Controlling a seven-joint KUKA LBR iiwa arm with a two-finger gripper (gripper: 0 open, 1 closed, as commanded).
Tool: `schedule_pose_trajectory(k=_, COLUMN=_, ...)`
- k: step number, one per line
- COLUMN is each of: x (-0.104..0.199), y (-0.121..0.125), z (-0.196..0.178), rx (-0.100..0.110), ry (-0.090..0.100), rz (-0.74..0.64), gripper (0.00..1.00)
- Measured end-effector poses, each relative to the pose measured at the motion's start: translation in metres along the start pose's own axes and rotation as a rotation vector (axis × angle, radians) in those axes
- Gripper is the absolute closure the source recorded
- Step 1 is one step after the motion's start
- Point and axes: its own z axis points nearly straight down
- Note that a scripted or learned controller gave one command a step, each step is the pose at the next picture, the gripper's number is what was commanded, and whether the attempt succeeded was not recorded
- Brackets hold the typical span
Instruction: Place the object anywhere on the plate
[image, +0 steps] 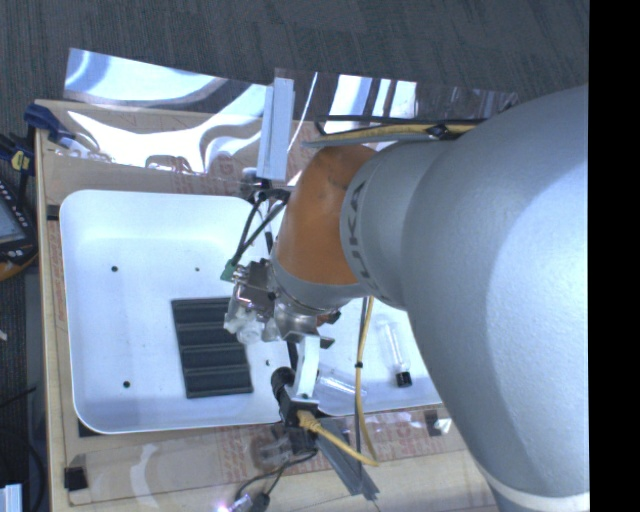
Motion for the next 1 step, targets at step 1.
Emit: schedule_pose_trajectory(k=1, x=0.0909, y=-0.0316, z=0.0283, rx=-0.001, ry=0.000, rz=0.185, gripper=1.00)
